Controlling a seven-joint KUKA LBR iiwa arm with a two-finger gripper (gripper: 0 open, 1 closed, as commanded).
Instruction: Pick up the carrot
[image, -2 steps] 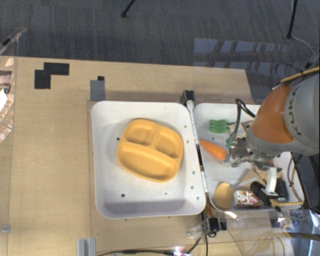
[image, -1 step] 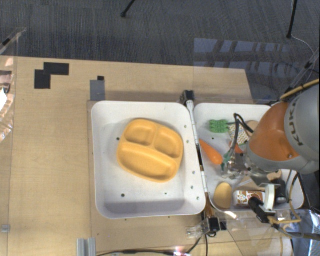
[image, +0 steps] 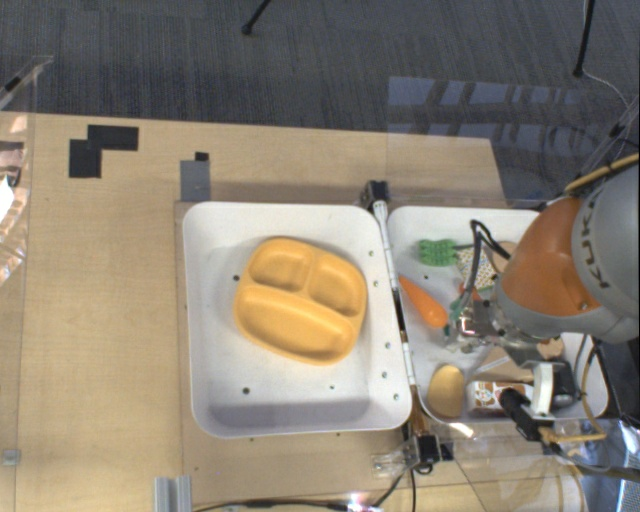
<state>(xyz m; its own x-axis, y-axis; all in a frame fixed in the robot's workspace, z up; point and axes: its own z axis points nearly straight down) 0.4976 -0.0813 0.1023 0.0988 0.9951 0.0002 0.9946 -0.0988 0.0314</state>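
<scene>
At the near edge of the right bin (image: 600, 425), a wooden spoon (image: 447, 390) and a small brown packet (image: 490, 396) lie at about six o'clock from the gripper (image: 468, 330). The gripper hangs low over the bin; how far open it is cannot be told. The carrot (image: 424, 303) lies just beside it at ten o'clock, free of the gripper. Farther back sits a green toy (image: 436, 251). The left bin (image: 215, 400) holds a yellow divided plate (image: 300, 298).

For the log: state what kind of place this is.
Probably a robotics lab test bench: a robot arm reaches over two white bins, one holding a yellow divided plate, the other toy items such as a carrot.
</scene>
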